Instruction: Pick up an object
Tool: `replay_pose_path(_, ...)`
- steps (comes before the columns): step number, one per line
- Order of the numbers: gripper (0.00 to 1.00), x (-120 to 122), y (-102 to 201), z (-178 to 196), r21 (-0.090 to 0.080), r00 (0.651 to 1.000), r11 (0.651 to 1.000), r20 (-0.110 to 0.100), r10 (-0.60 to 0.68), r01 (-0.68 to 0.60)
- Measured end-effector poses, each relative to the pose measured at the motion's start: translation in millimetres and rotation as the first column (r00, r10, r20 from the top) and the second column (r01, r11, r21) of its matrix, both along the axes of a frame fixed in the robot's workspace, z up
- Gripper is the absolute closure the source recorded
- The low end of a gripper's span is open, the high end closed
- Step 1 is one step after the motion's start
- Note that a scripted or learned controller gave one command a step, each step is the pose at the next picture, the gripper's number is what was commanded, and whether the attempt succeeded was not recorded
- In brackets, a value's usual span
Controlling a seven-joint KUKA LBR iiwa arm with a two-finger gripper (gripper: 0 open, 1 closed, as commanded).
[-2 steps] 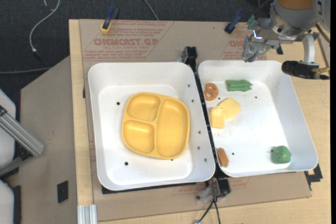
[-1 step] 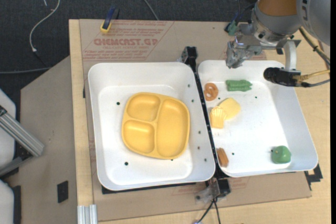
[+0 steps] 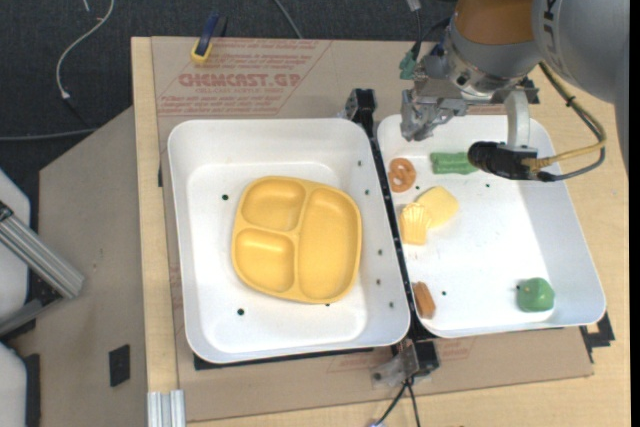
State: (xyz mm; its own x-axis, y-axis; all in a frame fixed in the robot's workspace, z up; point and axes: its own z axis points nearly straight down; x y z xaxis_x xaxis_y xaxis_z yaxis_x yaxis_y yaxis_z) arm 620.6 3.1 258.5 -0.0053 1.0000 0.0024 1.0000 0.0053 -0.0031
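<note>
Claw [image 3: 418,123] hangs at the far left corner of the right bin [image 3: 560,245], its grey fingers pointing down over the bin's back rim. They look close together, but the view is too small and too steep to settle it, so whether the claw is spread or pressed together cannot be told. Nothing shows between the fingers, and no object is lifted off the bin floor.

All the loose objects lie in the right bin. A pretzel [image 3: 402,174] sits just below the claw, near the bin's left wall. A green block [image 3: 450,162] lies beside it to the right, close to a black part on the arm's side. Two pale yellow pieces [image 3: 428,213] rest touching each other nearer the middle. A small brown piece [image 3: 423,299] lies at the near left wall, and a green pepper [image 3: 535,294] sits well apart in the near right corner. The left bin [image 3: 200,215] bears a yellow divided plate [image 3: 297,238]. Both bins stand on a cardboard sheet on the desk [image 3: 90,245].

As a judgement, the pick has not been made: every object rests in place and the claw carries nothing. It stands nearest the pretzel and the green block, so either seems the likely target. Left to do are the descent onto an object, the closing and the lift.
</note>
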Motion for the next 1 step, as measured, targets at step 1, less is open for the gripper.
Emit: replay_pose_path(1,1.00,-7.3,44.3,-2.3,0.000,1.000,1.000,0.000,0.000,0.000)
